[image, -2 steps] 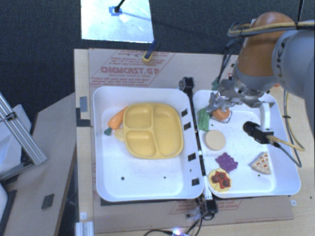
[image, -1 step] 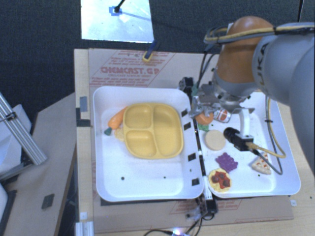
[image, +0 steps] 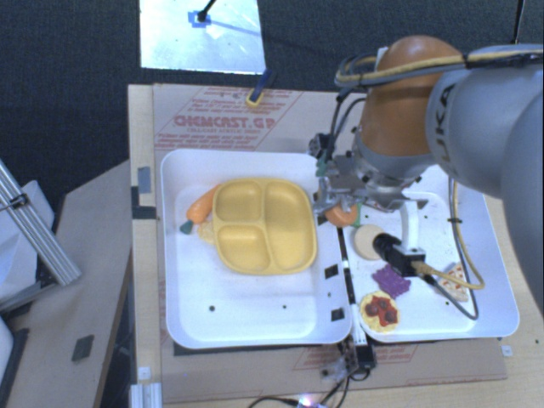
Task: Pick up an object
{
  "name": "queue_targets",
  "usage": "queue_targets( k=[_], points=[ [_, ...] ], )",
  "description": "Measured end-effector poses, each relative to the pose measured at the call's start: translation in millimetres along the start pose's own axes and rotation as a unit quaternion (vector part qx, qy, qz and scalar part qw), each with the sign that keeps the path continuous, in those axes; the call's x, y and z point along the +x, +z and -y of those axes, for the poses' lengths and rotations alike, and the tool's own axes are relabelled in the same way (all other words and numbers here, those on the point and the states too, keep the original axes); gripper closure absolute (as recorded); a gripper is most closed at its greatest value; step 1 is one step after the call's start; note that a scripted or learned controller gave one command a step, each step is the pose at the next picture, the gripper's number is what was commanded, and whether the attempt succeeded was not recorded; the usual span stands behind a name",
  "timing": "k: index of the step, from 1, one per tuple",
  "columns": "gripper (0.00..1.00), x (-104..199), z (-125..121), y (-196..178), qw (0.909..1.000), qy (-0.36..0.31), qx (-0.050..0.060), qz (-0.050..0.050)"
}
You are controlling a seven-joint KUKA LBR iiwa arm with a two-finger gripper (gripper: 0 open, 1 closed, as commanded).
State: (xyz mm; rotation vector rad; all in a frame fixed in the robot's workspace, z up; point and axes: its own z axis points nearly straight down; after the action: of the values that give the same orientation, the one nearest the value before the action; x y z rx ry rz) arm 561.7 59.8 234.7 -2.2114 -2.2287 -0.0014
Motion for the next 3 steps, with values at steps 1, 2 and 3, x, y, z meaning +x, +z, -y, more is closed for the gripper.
queue_targets(
  k=[1, 2, 3],
  points=[
    [1.00, 1, 3, 18, 1.0000, 0.003, 0.000, 0.001],
    [1.00, 8, -5, 14, 1.0000, 0.001, -0.001, 0.001],
    [1.00, 1, -1, 0, 1.0000, 0.003, -0.001, 0.001]
  ],
)
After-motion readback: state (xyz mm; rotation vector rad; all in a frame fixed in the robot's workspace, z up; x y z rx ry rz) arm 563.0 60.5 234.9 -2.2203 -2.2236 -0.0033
